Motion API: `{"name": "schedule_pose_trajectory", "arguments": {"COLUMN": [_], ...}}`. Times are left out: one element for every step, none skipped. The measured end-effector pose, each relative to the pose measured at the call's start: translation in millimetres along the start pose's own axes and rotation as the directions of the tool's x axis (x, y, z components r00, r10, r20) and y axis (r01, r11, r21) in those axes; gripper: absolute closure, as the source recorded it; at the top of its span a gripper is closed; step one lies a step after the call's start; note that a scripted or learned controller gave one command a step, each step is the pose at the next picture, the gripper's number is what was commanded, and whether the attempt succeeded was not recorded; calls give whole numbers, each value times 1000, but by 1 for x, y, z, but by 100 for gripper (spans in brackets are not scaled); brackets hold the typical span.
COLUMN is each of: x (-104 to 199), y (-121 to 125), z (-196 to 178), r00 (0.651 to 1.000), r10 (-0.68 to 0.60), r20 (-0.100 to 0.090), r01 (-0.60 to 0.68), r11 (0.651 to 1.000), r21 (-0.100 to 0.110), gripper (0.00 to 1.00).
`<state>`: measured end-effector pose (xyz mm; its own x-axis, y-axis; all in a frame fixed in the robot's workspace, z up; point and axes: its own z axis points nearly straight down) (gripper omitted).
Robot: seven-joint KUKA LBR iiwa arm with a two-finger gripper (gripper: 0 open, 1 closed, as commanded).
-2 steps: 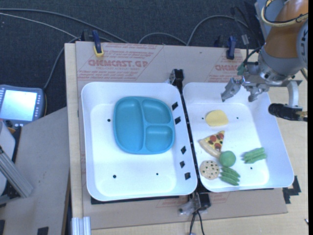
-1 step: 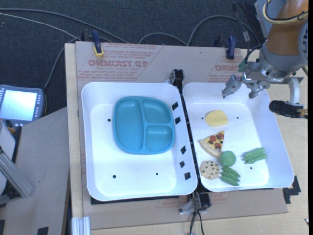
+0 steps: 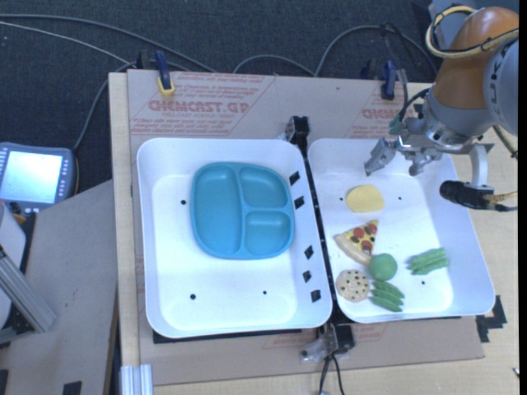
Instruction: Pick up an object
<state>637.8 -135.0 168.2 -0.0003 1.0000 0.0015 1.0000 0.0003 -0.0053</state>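
My gripper (image 3: 398,161) hangs open over the far part of the right bin (image 3: 461,245), with nothing between its fingers. Just below it in the view lies a yellow oval piece (image 3: 364,197). Nearer the front of that bin are a pizza slice (image 3: 359,241), a round green piece (image 3: 383,267), a cookie (image 3: 352,285), a green pod (image 3: 387,296) and a bunch of green beans (image 3: 428,261).
The left bin (image 3: 165,295) bears a blue divided tray (image 3: 243,210). A black ridge with clips (image 3: 306,220) runs between the two bins. The arm's orange band (image 3: 473,44) stands over the bench's far right corner. Cables lie behind the bench.
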Motion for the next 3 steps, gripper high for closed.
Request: {"name": "schedule_pose_trajectory", "arguments": {"x": [-3, -3, -2], "y": [7, 8, 9], "z": [46, 85, 71], "r00": [1000, 1000, 1000], "r10": [0, -1, -1], "r20": [0, 0, 0], "r01": [0, 1, 1], "r11": [1000, 1000, 1000], "r21": [-1, -1, -6], "gripper": [0, 0, 100]}}
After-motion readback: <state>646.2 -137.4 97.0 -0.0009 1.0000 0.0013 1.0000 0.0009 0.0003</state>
